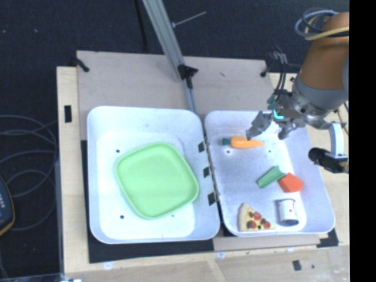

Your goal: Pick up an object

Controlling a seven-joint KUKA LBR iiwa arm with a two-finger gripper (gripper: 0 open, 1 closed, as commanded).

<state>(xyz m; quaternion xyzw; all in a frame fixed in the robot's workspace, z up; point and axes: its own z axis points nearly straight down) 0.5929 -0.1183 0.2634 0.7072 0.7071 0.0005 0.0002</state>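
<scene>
**Listener:** So, where is the arm right now?

**Operator:** I see it reaching in over the right bin (305, 213). Its hand (271, 126) hangs open, fingers spread, with nothing between them. I'll place everything from the toy carrot (245, 143), which lies flat in the bin's far half. The hand is just beyond and right of the carrot, one finger close to its orange end.

**Listener:** What else is nearby?

**Operator:** Nearer the camera than the carrot lie a green block (269, 177), an orange block (290, 183), a small metal can (286, 211) and a pizza slice (253, 218). Well left of the carrot, a green plate (156, 180) sits in the left bin (103, 134).

**Listener:** Which step is this?

**Operator:** I judge it the approach; nothing is picked up yet. Next, I'd centre the hand over the carrot, lower it, then close across its narrow body.
</scene>
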